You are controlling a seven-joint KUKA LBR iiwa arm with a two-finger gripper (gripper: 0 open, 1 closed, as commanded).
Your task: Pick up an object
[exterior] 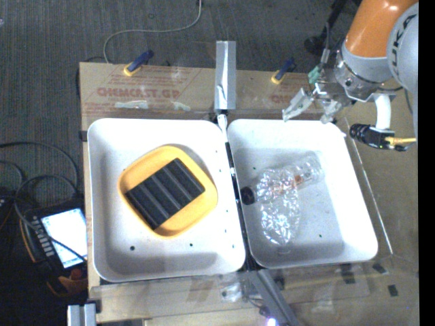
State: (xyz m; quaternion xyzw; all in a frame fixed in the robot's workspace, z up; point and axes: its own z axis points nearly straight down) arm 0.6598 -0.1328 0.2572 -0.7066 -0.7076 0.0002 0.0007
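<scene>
Taking the divider between the two bins as the landmark: nearest the camera and just right of it, a clear plastic bottle lies on its side in the right bin, its dark cap almost against the divider and its body slanting away toward the bin's middle. It rests flat and unpropped, so it looks free to lift, though crushed, glossy plastic may slip. Left of the divider a yellow tray with a black ribbed insert sits skewed in the middle of the left bin, filling much of it; probably too broad for a two-finger hold. Farther back and well right of the divider, the gripper hangs over the right bin's far rim, fingers spread apart with nothing between them, raised above the bottle as if poised to descend
</scene>
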